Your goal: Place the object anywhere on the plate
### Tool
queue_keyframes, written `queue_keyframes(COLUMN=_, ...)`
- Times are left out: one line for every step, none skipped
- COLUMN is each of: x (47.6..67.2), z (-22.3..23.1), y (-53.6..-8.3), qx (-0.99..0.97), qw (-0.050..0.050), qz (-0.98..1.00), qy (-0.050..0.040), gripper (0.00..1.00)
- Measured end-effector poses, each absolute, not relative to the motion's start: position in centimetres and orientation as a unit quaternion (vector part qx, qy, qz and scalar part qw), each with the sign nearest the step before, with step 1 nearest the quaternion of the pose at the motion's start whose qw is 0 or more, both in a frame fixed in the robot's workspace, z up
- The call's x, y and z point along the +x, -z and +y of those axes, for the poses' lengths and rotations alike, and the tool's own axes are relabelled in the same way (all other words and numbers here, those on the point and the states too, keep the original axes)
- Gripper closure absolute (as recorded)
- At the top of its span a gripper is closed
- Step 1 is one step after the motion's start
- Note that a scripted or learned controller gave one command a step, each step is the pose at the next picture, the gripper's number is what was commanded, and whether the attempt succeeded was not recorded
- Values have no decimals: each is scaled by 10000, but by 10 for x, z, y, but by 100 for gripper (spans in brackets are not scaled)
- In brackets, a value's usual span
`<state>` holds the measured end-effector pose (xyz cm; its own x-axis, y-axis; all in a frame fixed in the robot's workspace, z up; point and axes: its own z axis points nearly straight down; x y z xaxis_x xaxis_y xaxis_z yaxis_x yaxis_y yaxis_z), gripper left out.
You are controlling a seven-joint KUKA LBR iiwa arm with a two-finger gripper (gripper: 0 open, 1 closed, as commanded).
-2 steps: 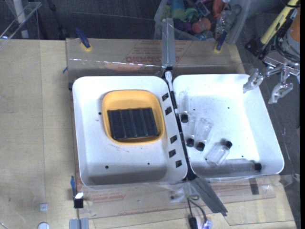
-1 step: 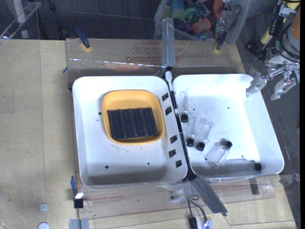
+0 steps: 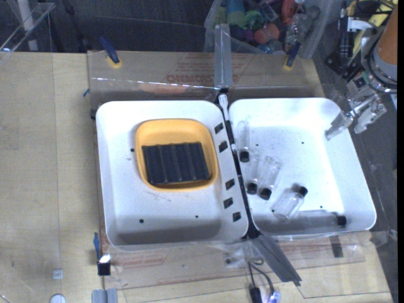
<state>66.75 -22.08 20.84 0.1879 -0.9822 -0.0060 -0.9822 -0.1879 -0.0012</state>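
On the left side of the worktop (image 3: 44, 169) I see the left white bin (image 3: 120, 213), and inside it sits the plate (image 3: 175, 130), a yellow-orange dish with rounded corners. A dark ribbed insert (image 3: 175, 163) lies flat in the plate's middle and covers most of its floor. Between the two bins runs a divider (image 3: 228, 169) marked with dark squares, going from the far edge toward the near edge.

Just right of that divider, in the right white bin (image 3: 353, 194), I count several clear plastic vials with black caps. One small vial (image 3: 243, 153) lies close to the divider, a pair of vials (image 3: 264, 174) lies side by side a little nearer, and another vial (image 3: 289, 201) rests tilted further right and toward the near wall. They are transparent against the white floor, so I may be miscounting them. None of them touches the plate.

At the far right, the tool (image 3: 353, 117) hangs over the right bin's far right corner, well apart from the vials. Its fingers look spread and I see nothing between them. Beyond the bins, at the far edge, stands a clear tub of coloured toys (image 3: 262, 8).
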Motion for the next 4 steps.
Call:
queue_keyframes(x=667, z=-207, y=-184, qx=-8689, qw=21, qz=4950, qy=-28, gripper=0)
queue_keyframes(x=667, z=-204, y=-205, qx=-9424, qw=25, qz=3344, qy=10, gripper=0)
queue_keyframes(x=666, z=-213, y=-218, qx=-9803, qw=26, qz=1973, qy=11, gripper=0)
queue_keyframes(x=668, z=-219, y=-225, qx=-9952, qw=27, qz=979, qy=8, gripper=0)
